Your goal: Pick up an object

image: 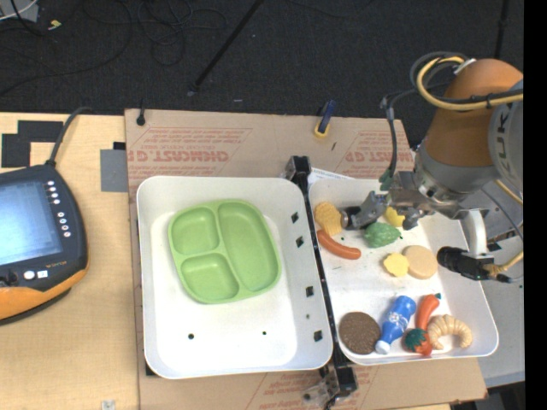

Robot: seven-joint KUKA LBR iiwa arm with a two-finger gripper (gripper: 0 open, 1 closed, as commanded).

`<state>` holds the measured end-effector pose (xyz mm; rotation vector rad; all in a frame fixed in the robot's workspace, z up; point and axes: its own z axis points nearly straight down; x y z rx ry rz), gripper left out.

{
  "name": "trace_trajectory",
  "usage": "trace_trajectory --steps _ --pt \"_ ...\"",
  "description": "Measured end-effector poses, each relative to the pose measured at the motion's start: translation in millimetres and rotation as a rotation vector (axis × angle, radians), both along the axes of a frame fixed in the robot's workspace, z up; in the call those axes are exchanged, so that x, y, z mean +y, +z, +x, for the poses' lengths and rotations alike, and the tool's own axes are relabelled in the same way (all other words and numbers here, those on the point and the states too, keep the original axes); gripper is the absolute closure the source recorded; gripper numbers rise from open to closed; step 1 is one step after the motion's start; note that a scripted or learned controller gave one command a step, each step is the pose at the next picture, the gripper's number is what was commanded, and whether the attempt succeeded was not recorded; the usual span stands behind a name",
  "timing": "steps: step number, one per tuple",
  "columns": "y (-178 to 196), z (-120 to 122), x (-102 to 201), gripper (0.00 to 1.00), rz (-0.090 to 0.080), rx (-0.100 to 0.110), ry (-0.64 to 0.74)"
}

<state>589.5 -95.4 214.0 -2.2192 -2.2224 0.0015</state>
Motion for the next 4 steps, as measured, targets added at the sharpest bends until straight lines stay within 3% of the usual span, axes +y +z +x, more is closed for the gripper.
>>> trace_trajectory --steps 2,3,4 --pt "-106 1 -7 0.00 0.001 0.007 0.000" --pt "-128 1 -5 0.00 0.001 0.005 -0.002" --pt "-117 0 -7 1.00 0.002 0.005 -0.007"
